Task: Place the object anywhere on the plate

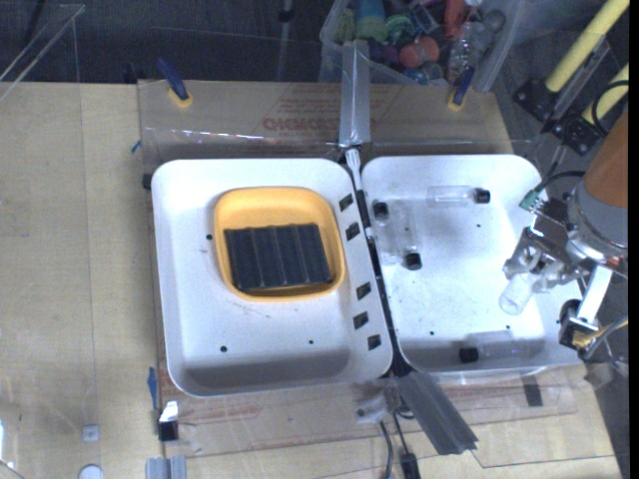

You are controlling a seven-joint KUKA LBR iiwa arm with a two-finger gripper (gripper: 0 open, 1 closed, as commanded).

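Clearly, two white bins stood side by side on the bench (70,267). The left bin (180,297) held one yellow plate (275,206), and on this plate lay one dark ribbed slab (277,255) that covered most of its middle. The right bin (449,307) held several clear, glass-like objects with black caps: one tube (454,197) lay near the far wall, one piece (399,230) stood near the divider with a black cap (411,260) just beside it, and one more tube (496,345) lay along the near wall. I counted at least three such objects, but they were transparent and hard to separate.

One arm reached in from the right, and its claw (539,267) hung over the right edge of the right bin. A small clear object (514,294) showed just below the claw, touching or very near it. Whether the claw was clenched on it or released, I could not tell. Behind the bins stood one clear box (424,13) full of coloured toys.
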